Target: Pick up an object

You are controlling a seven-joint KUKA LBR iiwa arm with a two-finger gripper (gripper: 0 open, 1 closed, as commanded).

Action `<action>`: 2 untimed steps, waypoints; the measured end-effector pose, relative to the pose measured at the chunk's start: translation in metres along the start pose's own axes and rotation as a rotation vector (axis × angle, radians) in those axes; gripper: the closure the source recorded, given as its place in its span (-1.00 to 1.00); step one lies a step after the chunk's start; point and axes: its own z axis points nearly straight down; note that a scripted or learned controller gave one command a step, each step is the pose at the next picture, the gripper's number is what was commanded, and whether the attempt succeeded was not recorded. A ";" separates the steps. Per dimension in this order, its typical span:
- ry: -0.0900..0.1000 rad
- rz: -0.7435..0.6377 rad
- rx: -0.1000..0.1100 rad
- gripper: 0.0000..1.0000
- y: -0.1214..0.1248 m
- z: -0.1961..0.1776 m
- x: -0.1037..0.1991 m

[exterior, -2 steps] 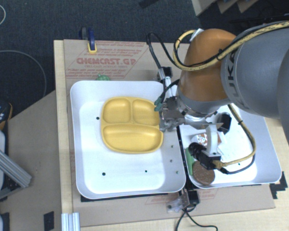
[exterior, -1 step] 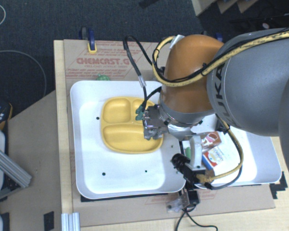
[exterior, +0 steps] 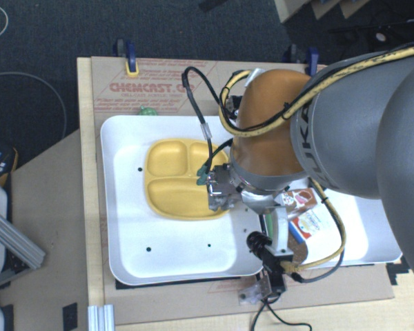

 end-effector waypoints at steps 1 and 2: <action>0.004 -0.009 -0.012 1.00 0.001 -0.045 0.064; 0.010 -0.007 -0.026 1.00 0.012 -0.221 0.095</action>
